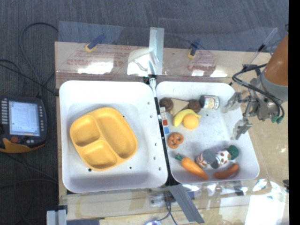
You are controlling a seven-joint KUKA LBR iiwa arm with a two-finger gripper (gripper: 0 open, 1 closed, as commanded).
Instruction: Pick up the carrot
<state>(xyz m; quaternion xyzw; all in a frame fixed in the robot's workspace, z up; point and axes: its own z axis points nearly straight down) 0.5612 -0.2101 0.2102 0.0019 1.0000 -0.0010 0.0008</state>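
- Bench (108,50): light wooden top, clear plastic sheeting taped along its far edge.
- Left white bin (82,175): lies on bench, touching its neighbour along the middle.
- Right white bin (248,153): lies on bench, right side.
- Blue-and-yellow clips (95,42): two, on the far edge, well apart.

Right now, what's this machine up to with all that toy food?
A robot arm is meant to pick up the carrot, which lies near the front of the right bin beside a sausage and a small can. Its end effector hangs over that bin's right edge, apart from the carrot and holding nothing. The left bin holds a yellow divided plate.
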